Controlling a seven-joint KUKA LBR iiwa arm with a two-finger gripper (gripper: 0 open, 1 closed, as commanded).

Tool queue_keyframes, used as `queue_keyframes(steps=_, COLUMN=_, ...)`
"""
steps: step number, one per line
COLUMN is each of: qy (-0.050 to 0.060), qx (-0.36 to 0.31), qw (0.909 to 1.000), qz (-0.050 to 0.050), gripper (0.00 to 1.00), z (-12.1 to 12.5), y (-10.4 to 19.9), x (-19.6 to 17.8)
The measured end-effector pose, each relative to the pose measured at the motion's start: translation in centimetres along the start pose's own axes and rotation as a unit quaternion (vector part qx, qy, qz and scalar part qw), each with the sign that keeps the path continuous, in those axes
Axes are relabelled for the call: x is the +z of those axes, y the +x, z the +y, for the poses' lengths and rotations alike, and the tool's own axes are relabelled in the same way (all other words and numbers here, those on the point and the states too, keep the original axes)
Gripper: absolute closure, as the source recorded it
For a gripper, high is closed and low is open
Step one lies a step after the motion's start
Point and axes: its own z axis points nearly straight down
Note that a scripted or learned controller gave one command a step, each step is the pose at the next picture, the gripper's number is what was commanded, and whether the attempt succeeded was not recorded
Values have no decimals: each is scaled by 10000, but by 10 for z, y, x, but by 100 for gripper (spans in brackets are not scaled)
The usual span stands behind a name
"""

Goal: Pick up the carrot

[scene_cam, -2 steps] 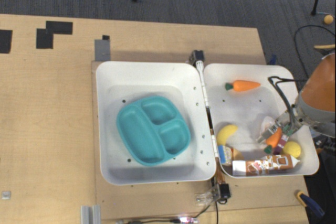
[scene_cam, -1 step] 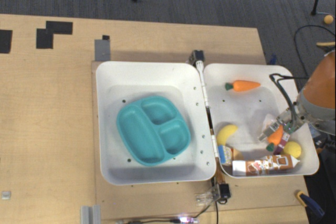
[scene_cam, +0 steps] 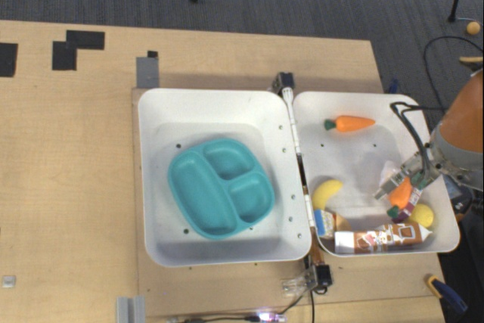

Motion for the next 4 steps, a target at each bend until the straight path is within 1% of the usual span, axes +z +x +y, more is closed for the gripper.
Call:
queue_keyframes(steps=1, qy=-29, qx=-2527, qw=9675, qz=-53, gripper=100, z=-18, y=27, x=18)
queue_keyframes(steps=3, qy=-62, qx=-2498, qw=9682, qz=-101, gripper=100, z=-14, y=25, x=-3)
queue_keyframes(steps=4, qy=-59, qx=-2499, qw=9682, qz=-102, gripper=0, z=-14, y=25, x=-3)
